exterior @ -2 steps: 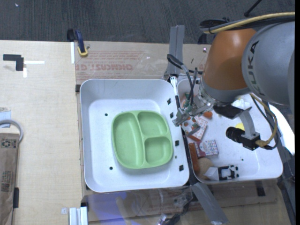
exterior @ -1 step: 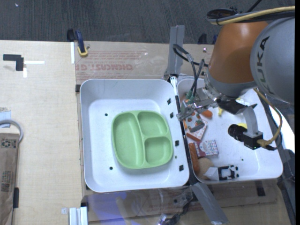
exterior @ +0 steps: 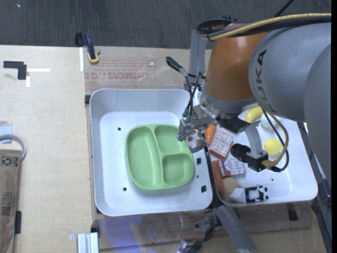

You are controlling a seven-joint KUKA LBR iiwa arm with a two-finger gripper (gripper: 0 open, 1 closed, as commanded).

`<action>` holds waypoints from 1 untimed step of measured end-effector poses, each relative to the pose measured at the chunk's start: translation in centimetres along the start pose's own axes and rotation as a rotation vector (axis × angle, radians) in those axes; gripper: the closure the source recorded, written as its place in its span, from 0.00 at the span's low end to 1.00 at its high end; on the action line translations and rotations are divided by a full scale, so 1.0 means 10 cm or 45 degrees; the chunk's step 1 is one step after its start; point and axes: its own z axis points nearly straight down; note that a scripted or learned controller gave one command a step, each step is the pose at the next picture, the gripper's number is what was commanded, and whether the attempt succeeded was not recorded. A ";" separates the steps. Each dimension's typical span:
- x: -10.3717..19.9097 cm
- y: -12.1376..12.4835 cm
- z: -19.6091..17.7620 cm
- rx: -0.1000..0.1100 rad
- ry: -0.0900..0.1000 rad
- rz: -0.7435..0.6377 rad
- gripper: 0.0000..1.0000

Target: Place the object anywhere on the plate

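The grey arm (exterior: 284,51) with its orange band reaches in from the right and covers much of the right bin (exterior: 300,178). The left bin (exterior: 105,104) holds the green plate (exterior: 147,157), which has three compartments and lies flat near the bin's middle. The loose objects lie crowded in the right bin: a red-and-white box (exterior: 222,143) by the wall between the bins, a brown round thing (exterior: 229,184) nearer the front, and two yellow pieces (exterior: 272,145) farther right. The gripper (exterior: 187,129) hangs over the plate's upper right rim. Whether it is open or closed, or has hold of anything, cannot be told.
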 end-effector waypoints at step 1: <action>0.00 0.00 0.00 0.000 0.000 0.000 0.00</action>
